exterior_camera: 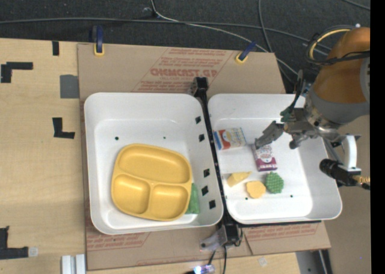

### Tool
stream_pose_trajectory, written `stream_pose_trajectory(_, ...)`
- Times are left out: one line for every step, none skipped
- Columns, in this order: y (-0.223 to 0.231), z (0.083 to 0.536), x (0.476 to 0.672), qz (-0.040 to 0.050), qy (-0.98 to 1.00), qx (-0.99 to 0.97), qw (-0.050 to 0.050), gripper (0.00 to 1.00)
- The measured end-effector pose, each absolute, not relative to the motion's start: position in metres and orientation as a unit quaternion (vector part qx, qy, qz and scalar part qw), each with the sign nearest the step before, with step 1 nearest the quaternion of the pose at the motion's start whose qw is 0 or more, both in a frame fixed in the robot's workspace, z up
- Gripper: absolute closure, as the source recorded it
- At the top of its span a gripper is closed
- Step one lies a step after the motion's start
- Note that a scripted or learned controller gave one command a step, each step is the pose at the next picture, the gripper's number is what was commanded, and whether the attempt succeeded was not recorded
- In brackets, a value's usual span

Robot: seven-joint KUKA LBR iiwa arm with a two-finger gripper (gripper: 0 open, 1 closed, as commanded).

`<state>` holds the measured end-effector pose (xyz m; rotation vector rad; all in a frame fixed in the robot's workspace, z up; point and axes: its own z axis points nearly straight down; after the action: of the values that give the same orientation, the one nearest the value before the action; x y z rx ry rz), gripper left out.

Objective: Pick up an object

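We see the pincer [278,136] spread wide, holding nothing, just above the small purple packet [265,159] lying flat in the right bin [325,203]. We judge it light and slightly crushable; we'd grip across its narrow sides.

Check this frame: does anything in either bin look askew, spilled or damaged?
Nothing looks spilled or damaged. The one oddity: a green item is wedged upright between the yellow divided tray and the left bin wall. In the right bin, the small items lie loosely scattered.
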<state>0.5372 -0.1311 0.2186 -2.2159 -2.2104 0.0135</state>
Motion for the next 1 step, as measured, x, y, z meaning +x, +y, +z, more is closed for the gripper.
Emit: stream_pose_trajectory(-0.1308, 0.2254, 0.5399, 0.0005, -0.708, -0.707, 0.001, 0.00)
